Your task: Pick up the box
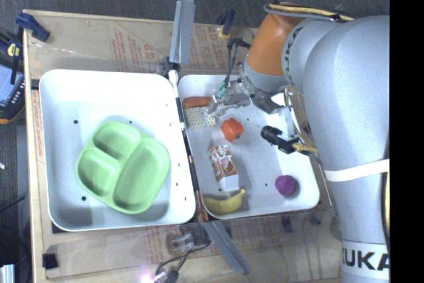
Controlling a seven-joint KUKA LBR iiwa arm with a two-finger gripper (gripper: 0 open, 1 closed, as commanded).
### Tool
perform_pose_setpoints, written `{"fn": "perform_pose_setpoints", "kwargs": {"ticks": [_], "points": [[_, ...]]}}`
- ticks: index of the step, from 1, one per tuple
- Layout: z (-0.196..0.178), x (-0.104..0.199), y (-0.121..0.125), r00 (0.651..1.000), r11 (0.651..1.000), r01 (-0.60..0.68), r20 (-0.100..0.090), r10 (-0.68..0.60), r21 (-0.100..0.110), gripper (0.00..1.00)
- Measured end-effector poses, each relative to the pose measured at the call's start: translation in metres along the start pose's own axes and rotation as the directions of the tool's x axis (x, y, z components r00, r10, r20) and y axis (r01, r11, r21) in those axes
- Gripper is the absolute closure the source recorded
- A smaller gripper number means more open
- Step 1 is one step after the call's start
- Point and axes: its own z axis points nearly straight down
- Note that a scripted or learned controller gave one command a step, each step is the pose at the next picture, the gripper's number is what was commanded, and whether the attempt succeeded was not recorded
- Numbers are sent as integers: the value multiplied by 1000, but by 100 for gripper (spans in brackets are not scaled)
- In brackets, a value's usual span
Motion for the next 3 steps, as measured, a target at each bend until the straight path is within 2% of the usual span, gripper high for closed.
{"fn": "perform_pose_setpoints", "kwargs": {"ticks": [1, 2, 3], "points": [[0, 0, 0, 1000, 1000, 0, 0, 0, 0, 0], [13, 22, -15, 1000, 1000, -4, 4, 4, -2, 0], [1, 21, -15, 1000, 1000, -1, 5, 1, -3, 100]]}}
